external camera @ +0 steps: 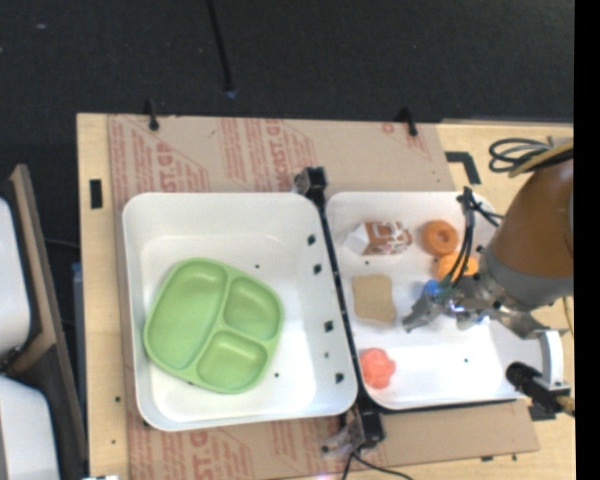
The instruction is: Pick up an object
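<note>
Where the bench edge comes nearest, a pinkish-red lump (378, 367) sits in the right bin (450, 393), close to the divider between the two bins. Beside it, the left bin (220, 218) holds a green sectioned plate (214, 324) with three wells, lying toward that bin's left. A little farther back in the right bin lies a tan square slab (374, 298), and just to its right the gripper (421, 315) hangs low over the white floor, its dark tips reaching toward the slab; whether the tips are spread or closed I cannot tell, and nothing shows between them. A small blue bit (432, 290) and an orange piece (452, 265) show just by the wrist. Farther still sit an orange ring (440, 236) and a brown-and-white packet (383, 237). The arm (535, 238) comes in from the right.
</note>
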Available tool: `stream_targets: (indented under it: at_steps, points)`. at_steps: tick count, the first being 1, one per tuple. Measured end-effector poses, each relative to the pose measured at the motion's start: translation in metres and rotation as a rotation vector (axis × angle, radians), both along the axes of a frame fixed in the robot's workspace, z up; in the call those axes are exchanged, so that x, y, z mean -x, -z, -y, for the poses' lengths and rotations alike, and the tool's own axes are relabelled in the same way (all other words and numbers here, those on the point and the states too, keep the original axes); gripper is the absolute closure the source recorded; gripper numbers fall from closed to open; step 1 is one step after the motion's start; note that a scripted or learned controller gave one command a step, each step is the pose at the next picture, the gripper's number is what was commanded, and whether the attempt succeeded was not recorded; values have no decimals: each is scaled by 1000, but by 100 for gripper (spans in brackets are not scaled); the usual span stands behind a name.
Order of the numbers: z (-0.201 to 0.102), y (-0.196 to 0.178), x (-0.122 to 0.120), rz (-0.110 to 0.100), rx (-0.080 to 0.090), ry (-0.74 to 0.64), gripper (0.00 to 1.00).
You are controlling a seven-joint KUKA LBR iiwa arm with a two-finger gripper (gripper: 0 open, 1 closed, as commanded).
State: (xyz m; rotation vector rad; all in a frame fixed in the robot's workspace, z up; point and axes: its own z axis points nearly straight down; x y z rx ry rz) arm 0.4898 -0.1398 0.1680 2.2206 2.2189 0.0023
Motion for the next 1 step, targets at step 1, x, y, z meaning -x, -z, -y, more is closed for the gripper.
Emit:
stream_targets:
  at_steps: [1]
  points:
    - [0, -55, -1, 3, 0, 49, 0]
